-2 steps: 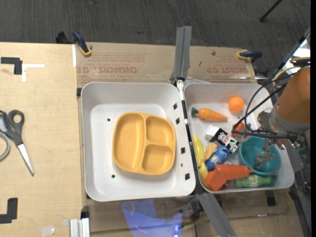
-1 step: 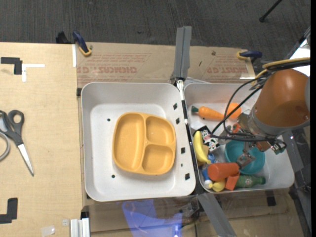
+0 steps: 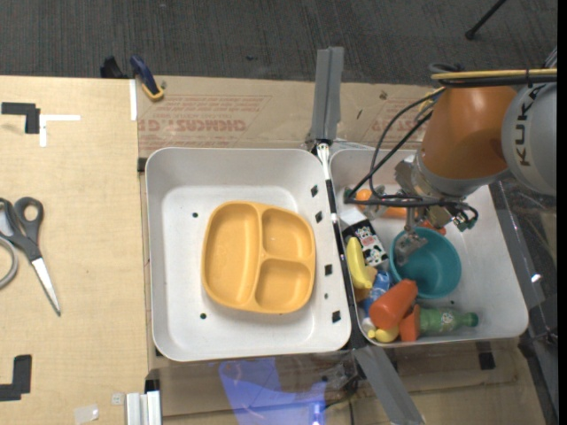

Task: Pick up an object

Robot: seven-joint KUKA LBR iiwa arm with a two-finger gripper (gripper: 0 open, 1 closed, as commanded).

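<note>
Green bottle (image 3: pixel 446 320) lies flat (lengthwise left-right).

Left bin (image 3: pixel 168 237) holding a yellow divided plate (image 3: pixel 259 258); right bin (image 3: pixel 500 273) holding a teal bowl (image 3: pixel 434 268), banana (image 3: pixel 357 264), orange piece (image 3: pixel 392 302) and green bottle (image 3: pixel 447 320), the hand (image 3: pixel 409 242) at the bowl's rim; scissors (image 3: pixel 31 246) on the bench (image 3: pixel 71 193).

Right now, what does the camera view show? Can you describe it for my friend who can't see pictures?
A grey and orange robot arm reaches from the right, its gripper at the rim of a teal bowl in the right bin, which is crowded with toys, including a banana and a green bottle. The left bin holds a yellow divided plate. Scissors lie on the bench at far left.
</note>
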